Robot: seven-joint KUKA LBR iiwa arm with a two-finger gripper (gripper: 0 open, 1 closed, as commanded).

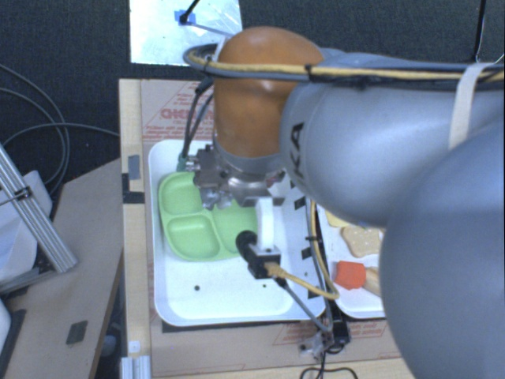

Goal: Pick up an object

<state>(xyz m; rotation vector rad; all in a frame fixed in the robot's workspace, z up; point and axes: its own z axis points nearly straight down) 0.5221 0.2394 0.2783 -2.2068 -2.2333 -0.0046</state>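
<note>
Gripper [221,196] sits right on top of the green tray [189,229], over its far right part and covering that corner. Can't tell if the gripper is open or closed, the wrist body blocks it. Contact with the tray also can't be judged from this angle.

Green tray: light green, smooth moulded plastic with a slight sheen. It's shallow with rounded corners, split by raised ribs into compartments. Two rounded-rectangle pockets are visible on the side away from the gripper, and a third is partly under it.

The tray lies flat in the left bin [213,302], which is white, shallow, smooth-walled with rounded corners. The bare bin floor shows on the tray's near side.

Arm [379,148]: matte grey casing, with a glossy orange band [252,93] directly above the tray.

Right of the tray, past the bin wall, is the right bin [359,310]. It holds a small red-orange block [350,275] with squared edges. A flat, pale tan piece [363,240] with an uneven outline lies just beyond the block. Both are well apart from the tray.

The surface [170,113] under the tray's bin looks like brown cardboard with red print.
</note>
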